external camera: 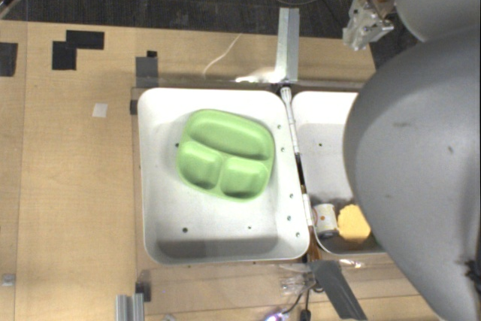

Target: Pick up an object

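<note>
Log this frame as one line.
arm: over right bin | green tray: left bin | yellow object, small can: right bin

The grey arm [421, 162] fills the right of the frame, hiding most of the right bin [323, 131] and part of the yellow object [353, 223].

Even, bright overhead light; soft focus up close.
The left bin [218, 237] shows a grey shadow along its near wall and glare on its far rim, while the arm [421, 162] looms blurred, close to the lens.
</note>
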`<state>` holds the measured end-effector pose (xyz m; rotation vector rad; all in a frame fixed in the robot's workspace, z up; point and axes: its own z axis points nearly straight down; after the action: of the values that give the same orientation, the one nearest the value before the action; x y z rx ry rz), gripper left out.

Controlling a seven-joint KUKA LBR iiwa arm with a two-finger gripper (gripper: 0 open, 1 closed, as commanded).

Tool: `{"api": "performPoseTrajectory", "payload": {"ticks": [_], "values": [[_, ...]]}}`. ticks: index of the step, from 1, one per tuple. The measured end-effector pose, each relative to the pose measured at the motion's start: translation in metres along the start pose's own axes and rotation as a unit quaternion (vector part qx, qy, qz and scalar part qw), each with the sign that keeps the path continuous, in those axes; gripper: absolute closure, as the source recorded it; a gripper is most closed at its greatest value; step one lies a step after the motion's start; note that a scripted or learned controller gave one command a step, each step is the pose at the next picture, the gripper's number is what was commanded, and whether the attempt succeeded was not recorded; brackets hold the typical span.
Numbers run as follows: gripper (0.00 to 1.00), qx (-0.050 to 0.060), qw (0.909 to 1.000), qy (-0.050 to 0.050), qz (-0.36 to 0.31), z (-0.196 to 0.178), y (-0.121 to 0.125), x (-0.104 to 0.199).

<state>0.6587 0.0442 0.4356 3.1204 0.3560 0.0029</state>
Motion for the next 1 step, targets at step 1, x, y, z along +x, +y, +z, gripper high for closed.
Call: {"api": "performPoseTrajectory", "payload": {"ticks": [1], "values": [[1.00,0.001,0.9999,-0.001,-0.012,0.1007,-0.0679,0.0007]]}}
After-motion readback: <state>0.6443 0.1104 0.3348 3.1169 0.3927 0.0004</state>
